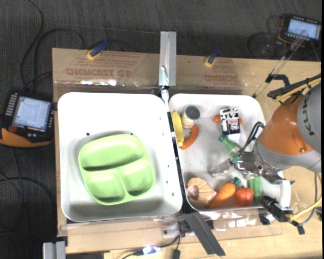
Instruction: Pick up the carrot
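1 carrot [222, 194], 2 bins [70, 144], 1 green tray [116, 169]; hand [238, 163] grip state unclear.

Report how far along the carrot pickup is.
Done: the gripper is over the right bin, near the carrot. In hand: nothing visibly. Left: the carrot lies at the bin's front edge between the garlic bulb and the tomato, to be grasped and lifted.

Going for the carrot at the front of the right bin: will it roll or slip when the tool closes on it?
The carrot looks smooth and tapered, so it may squirt out. Wedged between the garlic and tomato, it probably won't roll far. It looks rigid.
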`<state>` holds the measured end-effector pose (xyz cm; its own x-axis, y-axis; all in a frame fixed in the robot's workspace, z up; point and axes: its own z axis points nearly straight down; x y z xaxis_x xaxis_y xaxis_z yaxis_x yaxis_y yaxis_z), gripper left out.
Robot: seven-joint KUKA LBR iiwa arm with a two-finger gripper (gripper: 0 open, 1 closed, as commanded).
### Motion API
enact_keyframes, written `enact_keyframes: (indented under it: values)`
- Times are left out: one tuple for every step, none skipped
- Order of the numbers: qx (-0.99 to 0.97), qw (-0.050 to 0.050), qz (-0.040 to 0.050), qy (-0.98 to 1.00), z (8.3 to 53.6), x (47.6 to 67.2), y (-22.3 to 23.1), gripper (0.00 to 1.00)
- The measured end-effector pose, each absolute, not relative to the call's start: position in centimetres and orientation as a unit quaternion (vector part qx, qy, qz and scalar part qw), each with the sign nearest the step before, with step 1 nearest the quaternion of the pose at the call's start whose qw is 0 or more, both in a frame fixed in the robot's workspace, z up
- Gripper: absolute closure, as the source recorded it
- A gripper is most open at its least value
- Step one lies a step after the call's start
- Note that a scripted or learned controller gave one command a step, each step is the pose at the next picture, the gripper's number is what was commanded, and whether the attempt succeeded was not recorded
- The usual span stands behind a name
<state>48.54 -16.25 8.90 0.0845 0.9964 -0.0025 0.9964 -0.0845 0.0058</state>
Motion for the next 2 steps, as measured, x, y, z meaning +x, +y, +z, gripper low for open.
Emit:
enact_keyframes:
  values:
    - [0.782, -0.002, -0.001, 0.623, 12.6, 48.3, -18.9, 0.0]
    - [0.822, -0.002, -0.0017, 0.569, 12.9, 49.5, -16.1, 0.0]
